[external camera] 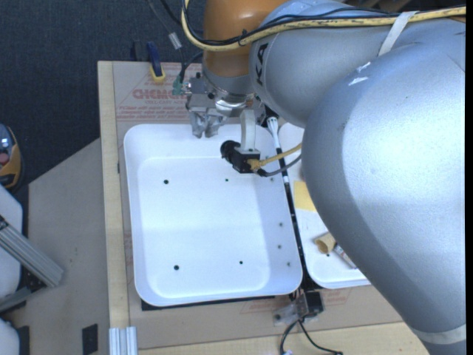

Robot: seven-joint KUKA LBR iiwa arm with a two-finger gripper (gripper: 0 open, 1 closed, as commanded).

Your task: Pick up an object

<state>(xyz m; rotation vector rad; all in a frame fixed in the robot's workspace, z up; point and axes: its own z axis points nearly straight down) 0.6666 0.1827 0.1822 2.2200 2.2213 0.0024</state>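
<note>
The metal two-finger claw [205, 126] hangs at the upper edge of the shallow white left bin [148, 272], grip state untellable, while the small tan object [323, 243] lies well apart, lower right in the right bin [332, 276]

Below the jaws, the left bin [207, 228] looks like smooth, slightly glossy white plastic. The arm [384, 139] has a satin grey shell with a glossy orange band [236, 13]. The counter [118, 198] looks matt, like pale cardboard or wood.
</note>
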